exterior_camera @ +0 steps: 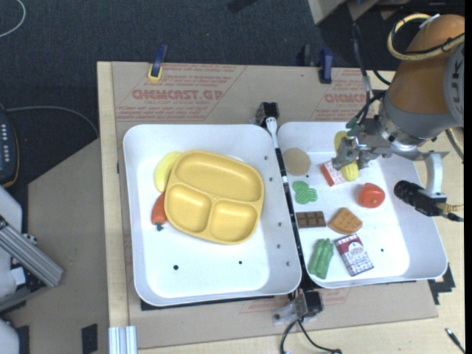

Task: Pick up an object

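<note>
My gripper [346,155] hangs low over the back of the right bin [413,260], reaching in from the right. Directly under and touching it in the view are a small yellow toy [350,172] and a red-and-white piece [330,174]. I cannot tell whether either one is held. Another yellow bit [341,139] peeks out just behind the gripper. A red tomato [372,195] lies to its front right and a tan round disc [297,161] to its left.
The right bin also holds a green leafy toy [304,193], a chocolate bar [310,219], an orange waffle [345,220], a green pod [321,257] and a red packet [354,255]. In the left bin [147,264] are a yellow divided plate [214,196], a banana [166,169] and a red-orange pepper [158,211].
</note>
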You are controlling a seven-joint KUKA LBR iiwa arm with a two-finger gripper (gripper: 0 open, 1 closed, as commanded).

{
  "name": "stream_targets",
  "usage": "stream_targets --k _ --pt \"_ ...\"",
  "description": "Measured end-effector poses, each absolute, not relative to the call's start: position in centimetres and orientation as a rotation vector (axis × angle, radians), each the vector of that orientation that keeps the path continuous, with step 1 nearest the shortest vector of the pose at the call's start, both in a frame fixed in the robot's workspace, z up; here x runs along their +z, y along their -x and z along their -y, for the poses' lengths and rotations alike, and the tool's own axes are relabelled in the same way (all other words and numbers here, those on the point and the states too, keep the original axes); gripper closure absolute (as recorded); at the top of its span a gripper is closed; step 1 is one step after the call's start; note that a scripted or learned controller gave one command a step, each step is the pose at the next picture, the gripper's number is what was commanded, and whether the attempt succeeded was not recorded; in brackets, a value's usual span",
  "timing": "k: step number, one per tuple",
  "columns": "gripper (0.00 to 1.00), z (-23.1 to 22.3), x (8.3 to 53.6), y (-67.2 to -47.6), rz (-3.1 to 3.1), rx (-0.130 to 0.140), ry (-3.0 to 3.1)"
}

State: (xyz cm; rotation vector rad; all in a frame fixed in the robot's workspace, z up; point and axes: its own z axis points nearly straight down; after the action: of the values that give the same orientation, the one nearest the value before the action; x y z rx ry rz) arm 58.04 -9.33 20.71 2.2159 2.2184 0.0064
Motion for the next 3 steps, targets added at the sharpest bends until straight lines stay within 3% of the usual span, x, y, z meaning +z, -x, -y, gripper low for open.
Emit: stream_targets --k 1,2,3 --pt "1.00 9.3 22.6 -58.1 -2.220 0.004 -2.217" --pt "1.00 4.0 22.4 -57.0 -2.230 -0.001 -2.219" --pt "1.00 -1.5 21.4 -57.3 -2.232 -0.002 -2.218"
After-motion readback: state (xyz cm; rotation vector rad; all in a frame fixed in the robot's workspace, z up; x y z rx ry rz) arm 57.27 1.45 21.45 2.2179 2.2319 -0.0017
